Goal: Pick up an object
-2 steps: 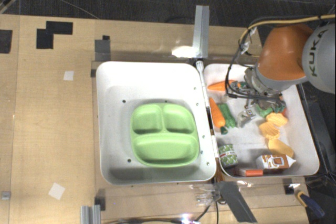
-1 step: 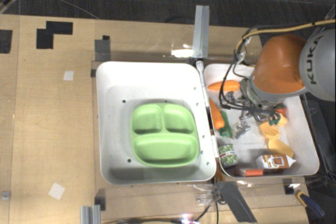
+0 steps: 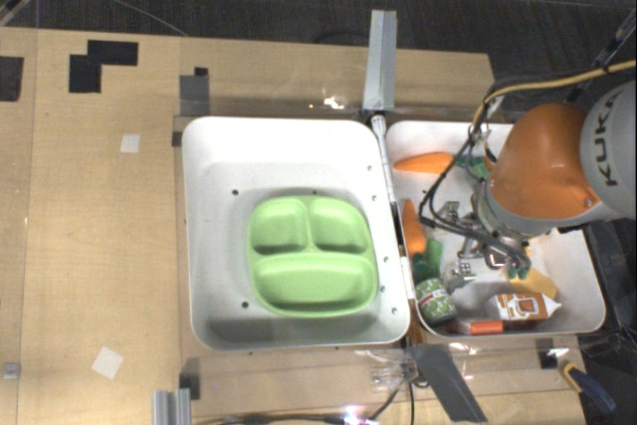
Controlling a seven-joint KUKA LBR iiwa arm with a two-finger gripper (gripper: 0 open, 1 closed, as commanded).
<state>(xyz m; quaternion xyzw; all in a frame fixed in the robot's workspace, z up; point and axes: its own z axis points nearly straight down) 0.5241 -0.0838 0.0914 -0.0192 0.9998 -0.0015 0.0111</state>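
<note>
A grey robot arm with an orange band reaches in from the right and hangs low over the right-hand white bin, its pincer down among a crowded heap of small play-food items; the metal fittings and black cables around the wrist hide the tips, so I cannot tell whether it is released, clenched, or grasping anything. The task's object could be any of the pieces packed beneath it: a small green can just below and left of the pincer, a brown carton lying on its side just to the lower right, an orange carrot near the bin's far edge, an orange piece against the left wall, and a thin red-orange item along the near wall. Because these pieces lie touching or just beside one another, the likely trouble is that the pincer closes on an edge or between two items, so the piece slips out, or nudges its neighbours aside and comes up with nothing. The can sits close to the bin's wall, which may block one side of the grip there, and the dangling cables could snag. To the left, well apart from the arm, the second white bin holds a green divided tray. Both bins rest on a pale wooden tabletop, with a metal upright between them at the far side.
</note>
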